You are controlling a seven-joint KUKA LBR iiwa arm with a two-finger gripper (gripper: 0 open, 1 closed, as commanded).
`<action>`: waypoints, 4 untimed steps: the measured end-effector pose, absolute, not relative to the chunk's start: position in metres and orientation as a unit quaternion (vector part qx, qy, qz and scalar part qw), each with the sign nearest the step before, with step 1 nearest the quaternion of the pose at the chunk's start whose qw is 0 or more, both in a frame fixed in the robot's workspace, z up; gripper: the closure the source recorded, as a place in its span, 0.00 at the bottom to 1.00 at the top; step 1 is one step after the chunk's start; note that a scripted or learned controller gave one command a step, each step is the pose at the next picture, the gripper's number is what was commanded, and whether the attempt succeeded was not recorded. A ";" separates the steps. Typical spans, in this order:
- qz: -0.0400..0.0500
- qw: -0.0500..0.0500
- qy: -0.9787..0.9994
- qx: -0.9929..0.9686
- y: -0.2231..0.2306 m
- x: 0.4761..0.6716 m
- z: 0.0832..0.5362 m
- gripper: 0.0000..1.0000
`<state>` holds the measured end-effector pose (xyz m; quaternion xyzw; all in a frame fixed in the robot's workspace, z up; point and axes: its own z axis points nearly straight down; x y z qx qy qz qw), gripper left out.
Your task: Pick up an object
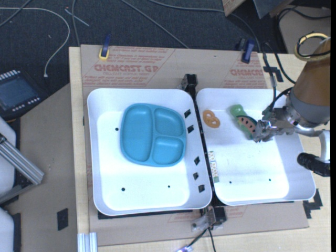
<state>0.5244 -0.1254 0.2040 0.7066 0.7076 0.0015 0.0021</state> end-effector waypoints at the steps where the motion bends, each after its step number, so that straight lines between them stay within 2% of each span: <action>1: 0.002 0.002 0.707 0.707 -0.127 0.524 0.248 1.00; 2: 0.001 -0.002 0.709 0.705 -0.073 0.518 0.252 1.00; 3: 0.001 -0.001 0.710 0.705 -0.017 0.527 0.253 1.00; 4: -0.001 -0.003 0.709 0.705 0.032 0.527 0.236 1.00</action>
